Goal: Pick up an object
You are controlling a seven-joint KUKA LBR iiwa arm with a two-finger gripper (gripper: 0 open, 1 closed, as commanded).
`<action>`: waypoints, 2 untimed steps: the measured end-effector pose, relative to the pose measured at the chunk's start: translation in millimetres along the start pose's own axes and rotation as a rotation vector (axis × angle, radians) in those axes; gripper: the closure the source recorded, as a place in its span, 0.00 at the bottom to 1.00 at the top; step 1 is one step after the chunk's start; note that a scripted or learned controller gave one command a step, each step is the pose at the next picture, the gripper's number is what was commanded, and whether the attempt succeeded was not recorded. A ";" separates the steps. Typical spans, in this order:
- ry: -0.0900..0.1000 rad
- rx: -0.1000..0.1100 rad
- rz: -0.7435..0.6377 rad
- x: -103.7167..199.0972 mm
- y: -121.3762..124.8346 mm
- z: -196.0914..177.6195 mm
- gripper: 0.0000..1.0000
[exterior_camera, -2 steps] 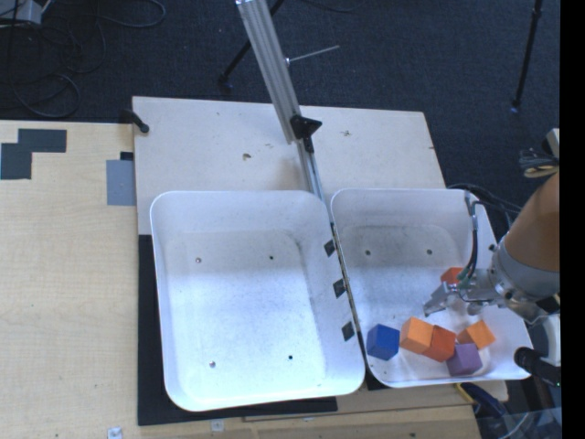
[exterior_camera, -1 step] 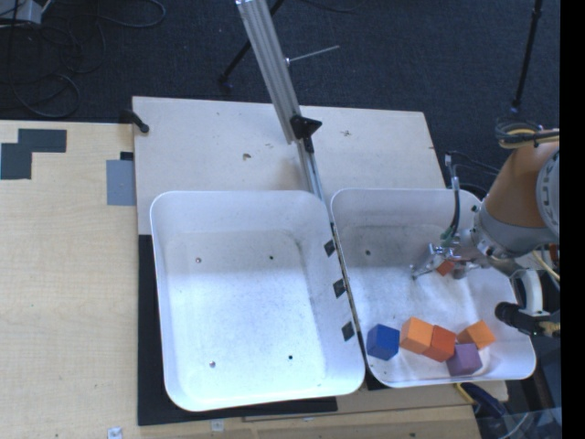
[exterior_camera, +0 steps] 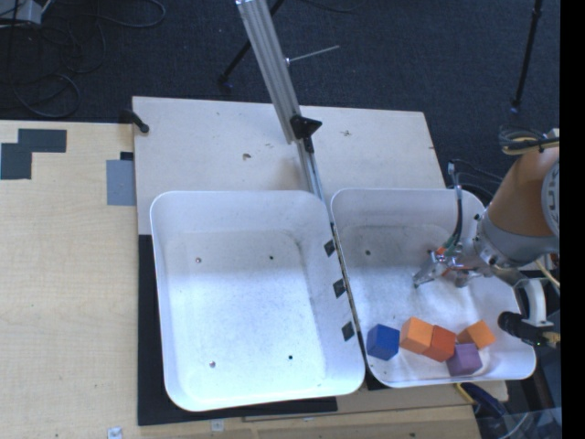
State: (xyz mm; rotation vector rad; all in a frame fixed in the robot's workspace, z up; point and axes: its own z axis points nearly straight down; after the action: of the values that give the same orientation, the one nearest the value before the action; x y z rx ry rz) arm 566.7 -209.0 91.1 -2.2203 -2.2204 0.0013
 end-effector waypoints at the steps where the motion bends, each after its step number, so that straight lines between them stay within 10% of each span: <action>1: 0.001 -0.002 -0.004 35.0 43.2 0.5 0.00; 2: -0.001 0.054 0.012 54.7 91.9 2.8 0.00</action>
State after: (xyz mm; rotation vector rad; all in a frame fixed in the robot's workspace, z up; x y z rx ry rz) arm 658.6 -154.3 88.2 -2.2063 -2.1800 0.0611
